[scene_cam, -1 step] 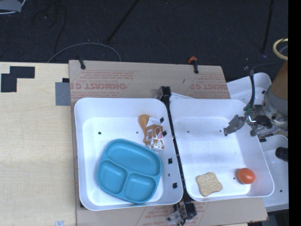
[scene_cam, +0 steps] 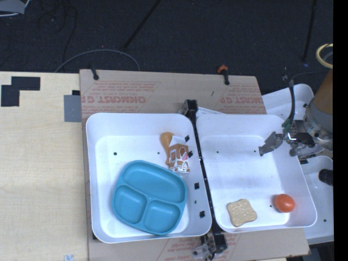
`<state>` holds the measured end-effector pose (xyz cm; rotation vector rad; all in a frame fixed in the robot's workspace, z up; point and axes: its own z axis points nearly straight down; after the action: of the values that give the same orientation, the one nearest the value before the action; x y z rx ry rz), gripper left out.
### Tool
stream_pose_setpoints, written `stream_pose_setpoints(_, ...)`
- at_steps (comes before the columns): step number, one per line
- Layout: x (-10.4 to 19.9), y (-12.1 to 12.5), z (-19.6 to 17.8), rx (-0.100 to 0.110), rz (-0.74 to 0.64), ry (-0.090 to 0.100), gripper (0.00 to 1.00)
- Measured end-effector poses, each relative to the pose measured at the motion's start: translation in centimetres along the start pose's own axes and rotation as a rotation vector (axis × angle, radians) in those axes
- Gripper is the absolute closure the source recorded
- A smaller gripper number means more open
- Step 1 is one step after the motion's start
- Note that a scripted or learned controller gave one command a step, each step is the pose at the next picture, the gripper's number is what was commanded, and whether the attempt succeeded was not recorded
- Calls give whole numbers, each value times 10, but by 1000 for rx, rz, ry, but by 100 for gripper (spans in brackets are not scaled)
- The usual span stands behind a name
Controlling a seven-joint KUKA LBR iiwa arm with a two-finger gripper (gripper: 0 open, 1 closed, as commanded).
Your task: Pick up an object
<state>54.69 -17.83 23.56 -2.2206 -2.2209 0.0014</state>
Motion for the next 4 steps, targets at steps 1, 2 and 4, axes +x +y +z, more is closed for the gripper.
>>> stream_pose_setpoints(1, 1, 5, 45, 6, 0, 2, 0)
stream_pose_setpoints(2, -1, 5, 109, 8, 1, 3, 0)
stream_pose_setpoints(4, -2, 5, 137, 0, 5, 1, 100)
